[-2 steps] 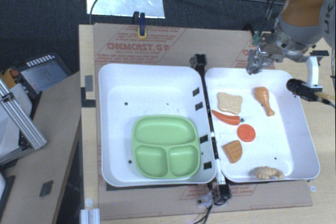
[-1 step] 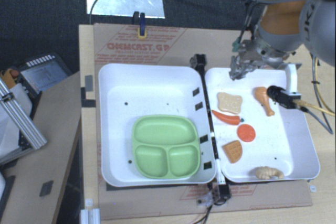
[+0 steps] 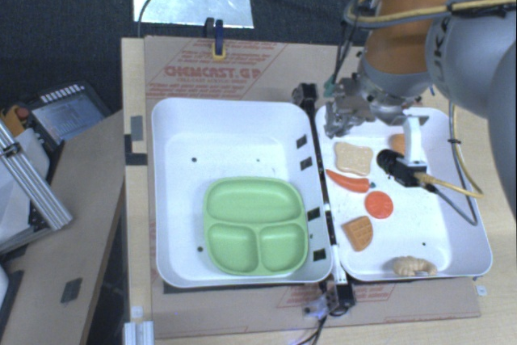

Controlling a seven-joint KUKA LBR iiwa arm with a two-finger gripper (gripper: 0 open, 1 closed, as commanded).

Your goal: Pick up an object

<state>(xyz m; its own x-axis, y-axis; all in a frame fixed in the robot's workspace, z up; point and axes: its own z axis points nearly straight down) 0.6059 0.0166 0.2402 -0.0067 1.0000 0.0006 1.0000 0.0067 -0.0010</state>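
My gripper (image 3: 338, 125) hangs over the far left corner of the right bin (image 3: 464, 254), just above and left of a pale toast slice (image 3: 353, 157). A red chili (image 3: 349, 181) lies in front of the toast. Further forward lie a red-orange round slice (image 3: 379, 204), an orange wedge (image 3: 359, 232) and a beige lumpy pastry (image 3: 413, 265). A small orange piece (image 3: 395, 142) peeks out to the right of the toast, partly hidden by the wrist. Nothing shows between the gripper and any of these.
The left bin (image 3: 182, 141) holds a green divided plate (image 3: 255, 224) at its front right. A ridge with black clips (image 3: 317, 182) separates the bins. The arm (image 3: 452, 28) covers the right bin's far side.
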